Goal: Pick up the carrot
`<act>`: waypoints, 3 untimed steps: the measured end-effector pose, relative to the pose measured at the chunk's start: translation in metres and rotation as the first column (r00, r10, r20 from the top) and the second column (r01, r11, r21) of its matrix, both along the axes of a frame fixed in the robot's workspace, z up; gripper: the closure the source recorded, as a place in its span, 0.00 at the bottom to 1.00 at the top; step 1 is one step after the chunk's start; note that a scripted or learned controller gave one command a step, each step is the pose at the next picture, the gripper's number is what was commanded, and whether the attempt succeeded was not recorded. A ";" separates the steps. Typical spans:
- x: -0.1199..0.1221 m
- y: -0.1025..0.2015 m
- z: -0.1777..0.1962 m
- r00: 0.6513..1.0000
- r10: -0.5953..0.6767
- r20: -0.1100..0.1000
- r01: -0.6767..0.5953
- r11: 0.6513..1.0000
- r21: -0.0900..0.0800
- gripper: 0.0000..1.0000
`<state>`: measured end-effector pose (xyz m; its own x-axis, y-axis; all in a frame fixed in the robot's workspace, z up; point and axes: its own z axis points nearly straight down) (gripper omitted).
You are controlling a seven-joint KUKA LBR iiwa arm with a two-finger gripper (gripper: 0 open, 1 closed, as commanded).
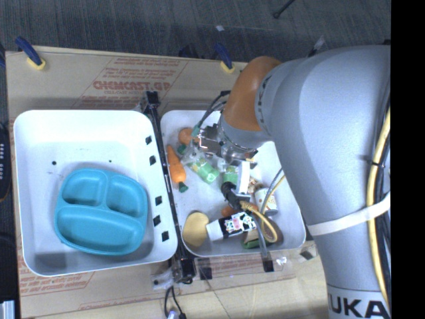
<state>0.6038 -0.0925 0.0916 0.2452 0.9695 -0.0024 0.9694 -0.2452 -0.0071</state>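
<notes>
Camera view: carrot (176,167) looks light, rigid, smooth plastic; grasp across its thick middle. End effector (211,153) state: cannot tell.

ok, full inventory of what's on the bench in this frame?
carrot: 1, orange, left side of the right bin, by the divider
tray: 1, blue, three compartments, left bin
bins: 2, white, side by side on the board
round yellow item: 1, tan, front of right bin
small bottle: 1, white and black, lying beside it
green bits: a few, middle of right bin
clamps: 2, blue and yellow, back edge
arm: 1, grey, orange band, over right bin
gripper: 1, above the green bits
</notes>
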 end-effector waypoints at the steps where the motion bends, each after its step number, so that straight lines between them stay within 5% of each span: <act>1: -0.001 0.001 0.009 1.000 0.007 -0.007 -0.007 1.000 0.003 1.00; 2: -0.001 0.001 0.009 1.000 0.007 -0.007 -0.007 1.000 0.003 0.00; 3: 0.044 0.002 0.000 1.000 0.000 0.002 0.000 1.000 0.004 0.00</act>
